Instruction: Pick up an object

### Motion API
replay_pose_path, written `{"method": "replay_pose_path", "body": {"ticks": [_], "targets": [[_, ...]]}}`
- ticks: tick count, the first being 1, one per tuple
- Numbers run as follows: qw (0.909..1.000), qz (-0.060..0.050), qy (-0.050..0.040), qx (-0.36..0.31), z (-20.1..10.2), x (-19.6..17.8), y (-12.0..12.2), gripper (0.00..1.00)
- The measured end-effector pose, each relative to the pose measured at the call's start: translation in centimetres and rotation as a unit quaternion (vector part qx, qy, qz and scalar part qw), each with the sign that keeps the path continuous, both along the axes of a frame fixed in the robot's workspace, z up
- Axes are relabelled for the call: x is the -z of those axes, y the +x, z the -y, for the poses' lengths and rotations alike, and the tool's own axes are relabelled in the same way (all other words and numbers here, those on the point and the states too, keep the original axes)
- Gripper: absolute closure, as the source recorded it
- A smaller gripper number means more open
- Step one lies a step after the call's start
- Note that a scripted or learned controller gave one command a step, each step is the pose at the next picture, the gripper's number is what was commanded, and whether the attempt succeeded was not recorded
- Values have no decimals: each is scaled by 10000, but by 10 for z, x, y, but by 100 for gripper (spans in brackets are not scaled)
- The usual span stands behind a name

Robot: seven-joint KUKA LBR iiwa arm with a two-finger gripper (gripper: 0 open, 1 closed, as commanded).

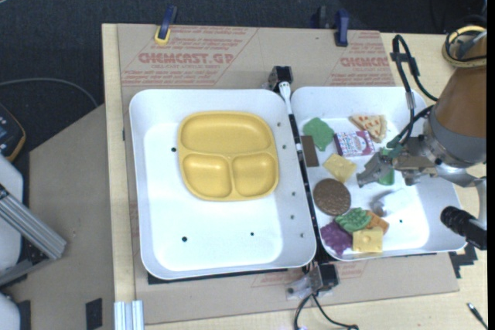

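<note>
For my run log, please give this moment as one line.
gripper: above right bin, near toy food | grasp: not confirmed | yellow tray: left bin

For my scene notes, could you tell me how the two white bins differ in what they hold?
The left bin holds one big yellow tray with three compartments; the right bin holds many small toy foods. The gripper hangs over the right bin, not the left. Both are shallow and white.

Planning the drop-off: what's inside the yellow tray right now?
The yellow tray in the left bin shows three bare compartments with nothing in them. The bin floor beneath the tray is covered.
</note>
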State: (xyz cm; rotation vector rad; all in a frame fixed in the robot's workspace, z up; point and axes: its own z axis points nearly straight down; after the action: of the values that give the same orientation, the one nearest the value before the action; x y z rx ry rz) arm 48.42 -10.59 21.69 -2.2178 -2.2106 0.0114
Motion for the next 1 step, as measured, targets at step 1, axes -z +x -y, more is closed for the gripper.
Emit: {"method": "replay_pose_path", "body": {"ticks": [1], "targets": [[10000, 63, -10, -15, 0, -6, 3, 0]]}}
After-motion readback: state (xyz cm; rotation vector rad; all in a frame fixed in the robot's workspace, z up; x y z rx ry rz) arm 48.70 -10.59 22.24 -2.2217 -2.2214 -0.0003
